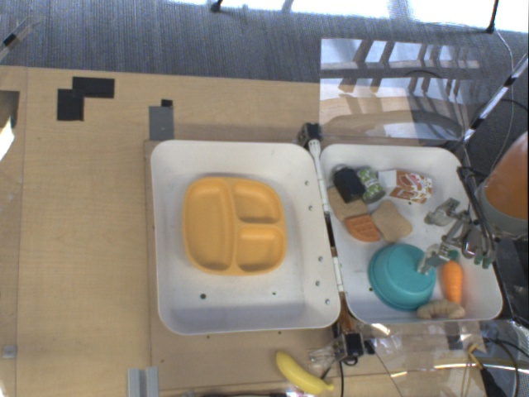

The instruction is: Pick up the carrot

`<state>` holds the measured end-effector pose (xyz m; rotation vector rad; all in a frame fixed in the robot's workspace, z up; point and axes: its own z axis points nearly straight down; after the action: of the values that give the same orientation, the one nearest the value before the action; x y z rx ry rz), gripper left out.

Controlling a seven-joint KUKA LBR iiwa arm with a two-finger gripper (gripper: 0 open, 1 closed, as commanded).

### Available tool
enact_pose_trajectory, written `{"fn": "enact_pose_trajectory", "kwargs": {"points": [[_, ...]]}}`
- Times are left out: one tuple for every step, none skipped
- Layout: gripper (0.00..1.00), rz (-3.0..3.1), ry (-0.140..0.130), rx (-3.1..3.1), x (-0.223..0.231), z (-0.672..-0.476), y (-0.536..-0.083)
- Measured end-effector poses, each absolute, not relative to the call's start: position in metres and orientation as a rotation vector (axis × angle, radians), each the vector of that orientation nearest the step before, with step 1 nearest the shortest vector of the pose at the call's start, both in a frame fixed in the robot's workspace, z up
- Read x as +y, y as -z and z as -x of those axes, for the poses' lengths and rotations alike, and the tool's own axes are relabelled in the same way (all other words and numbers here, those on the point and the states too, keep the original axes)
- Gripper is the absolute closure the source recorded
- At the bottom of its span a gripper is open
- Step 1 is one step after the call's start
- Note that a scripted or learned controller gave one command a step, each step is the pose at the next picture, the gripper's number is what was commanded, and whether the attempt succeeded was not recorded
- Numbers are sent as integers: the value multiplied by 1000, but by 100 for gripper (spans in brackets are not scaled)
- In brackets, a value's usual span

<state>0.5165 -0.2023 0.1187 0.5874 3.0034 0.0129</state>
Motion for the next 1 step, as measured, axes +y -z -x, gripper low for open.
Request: {"fn": "enact_pose_trajectory", "kwargs": {"points": [[0, -430, -12, 3076, -203, -534, -117]]}}
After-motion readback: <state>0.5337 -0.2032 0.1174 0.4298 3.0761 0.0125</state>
